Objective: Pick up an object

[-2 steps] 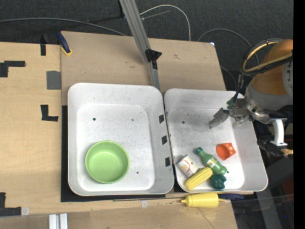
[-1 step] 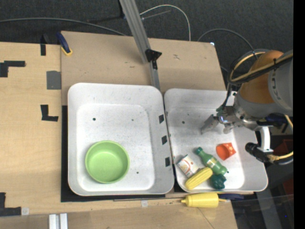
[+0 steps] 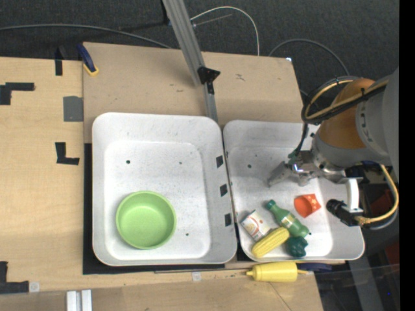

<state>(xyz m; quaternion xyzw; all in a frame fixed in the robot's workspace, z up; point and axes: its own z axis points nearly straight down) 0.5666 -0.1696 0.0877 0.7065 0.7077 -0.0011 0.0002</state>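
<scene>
My gripper (image 3: 290, 178) hangs over the middle of the right bin (image 3: 259, 141), its fingers spread open with nothing between them. Just below and to its right lies a small orange object (image 3: 307, 204). Near the bin's front lie a green bottle (image 3: 286, 217), a yellow corn cob (image 3: 270, 241), a small white can (image 3: 253, 225) and a dark green piece (image 3: 297, 247). None of them touches the gripper.
A green bowl (image 3: 146, 219) sits in the front left of the left bin (image 3: 155, 135). A yellow bottle (image 3: 275, 272) lies on the bench just outside the right bin's front edge. A grey pole (image 3: 185, 31) slants over the back of the bench.
</scene>
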